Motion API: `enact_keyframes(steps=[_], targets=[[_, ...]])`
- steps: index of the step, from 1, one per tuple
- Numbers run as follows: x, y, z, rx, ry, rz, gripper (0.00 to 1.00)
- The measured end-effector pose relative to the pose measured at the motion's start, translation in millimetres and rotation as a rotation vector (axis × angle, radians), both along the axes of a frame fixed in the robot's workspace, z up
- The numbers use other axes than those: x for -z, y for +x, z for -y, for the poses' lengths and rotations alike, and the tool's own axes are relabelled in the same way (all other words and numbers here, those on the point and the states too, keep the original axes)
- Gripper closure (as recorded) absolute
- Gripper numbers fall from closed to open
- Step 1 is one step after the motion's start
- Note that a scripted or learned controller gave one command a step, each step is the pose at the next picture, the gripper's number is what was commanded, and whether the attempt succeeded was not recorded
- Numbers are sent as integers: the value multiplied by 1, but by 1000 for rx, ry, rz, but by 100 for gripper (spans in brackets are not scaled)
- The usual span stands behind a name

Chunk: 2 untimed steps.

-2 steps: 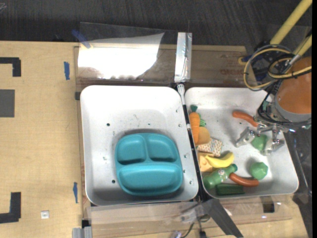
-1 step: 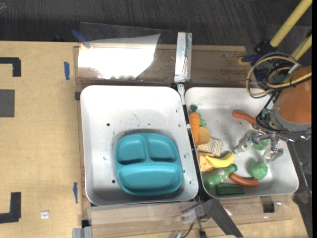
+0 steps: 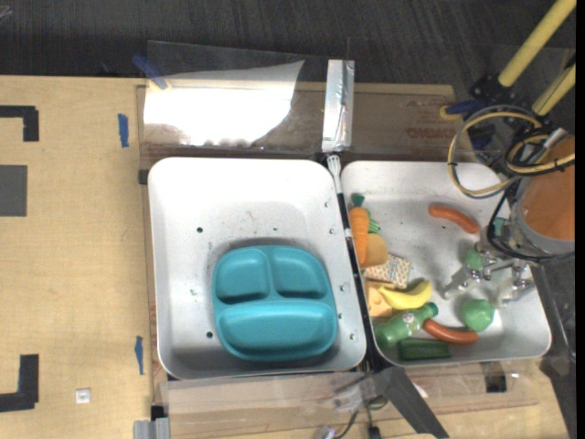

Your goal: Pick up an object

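The right bin holds several toy foods. An orange carrot lies along its left wall, with a yellow banana and a green pepper below it. An orange-red sausage lies near the back. A round green piece, a red chili and a dark cucumber sit at the front. My gripper hangs low over the right side of this bin, just above the round green piece. A small green bit shows at the gripper's metal parts.
The left bin holds a teal divided tray. A tan waffle piece lies beside the banana. The arm's orange band rises over the right bin's right rim. Yellow cables loop behind the bin.
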<state>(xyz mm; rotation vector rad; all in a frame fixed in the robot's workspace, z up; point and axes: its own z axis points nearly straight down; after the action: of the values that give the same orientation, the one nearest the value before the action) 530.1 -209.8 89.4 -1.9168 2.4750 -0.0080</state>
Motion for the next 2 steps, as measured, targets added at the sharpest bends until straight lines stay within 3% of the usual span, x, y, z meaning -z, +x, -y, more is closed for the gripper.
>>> enact_keyframes(steps=[1,2], targets=[[2,80,2,-77,9,-2,0],[1,93,-41,14,2,-5,0]])
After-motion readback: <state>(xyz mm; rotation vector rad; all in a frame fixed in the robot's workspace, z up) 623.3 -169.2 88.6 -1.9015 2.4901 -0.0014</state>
